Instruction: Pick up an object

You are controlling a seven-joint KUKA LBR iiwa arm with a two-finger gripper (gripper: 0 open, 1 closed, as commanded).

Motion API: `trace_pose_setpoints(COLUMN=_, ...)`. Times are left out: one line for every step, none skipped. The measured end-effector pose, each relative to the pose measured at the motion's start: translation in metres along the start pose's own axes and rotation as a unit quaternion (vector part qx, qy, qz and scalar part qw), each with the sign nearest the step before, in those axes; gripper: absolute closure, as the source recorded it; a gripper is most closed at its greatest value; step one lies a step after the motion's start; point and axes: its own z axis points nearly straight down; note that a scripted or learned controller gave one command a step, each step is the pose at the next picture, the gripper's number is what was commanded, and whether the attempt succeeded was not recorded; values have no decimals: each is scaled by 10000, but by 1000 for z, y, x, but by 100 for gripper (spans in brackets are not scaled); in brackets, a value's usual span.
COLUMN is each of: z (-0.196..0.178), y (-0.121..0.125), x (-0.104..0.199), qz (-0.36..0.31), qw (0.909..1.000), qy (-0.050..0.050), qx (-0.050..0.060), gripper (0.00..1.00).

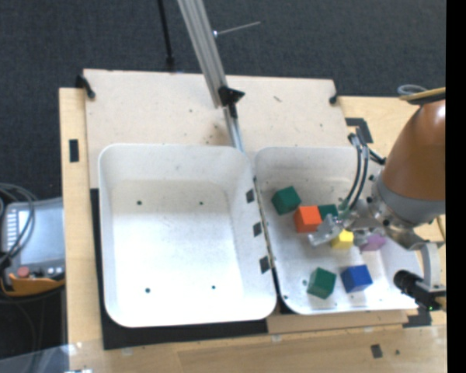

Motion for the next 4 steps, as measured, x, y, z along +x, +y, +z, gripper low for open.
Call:
trace_pose_setpoints(z=49, y=0, x=-11, qz=3, qw=10000, qy=1, qx=2, gripper=0)
trace_pose_setpoints(z=94, y=1, x=-5, qz=5, qw=10000, qy=3, qx=2, gripper=0)
trace_pose_setpoints(z=80, y=4, x=-5, qz=26, qw=10000, qy=6, qx=-50, gripper=100)
trace_pose_setpoints(z=33, y=3, x=2, qz=-24, qw=10000, qy=0, qx=-54, gripper=100)
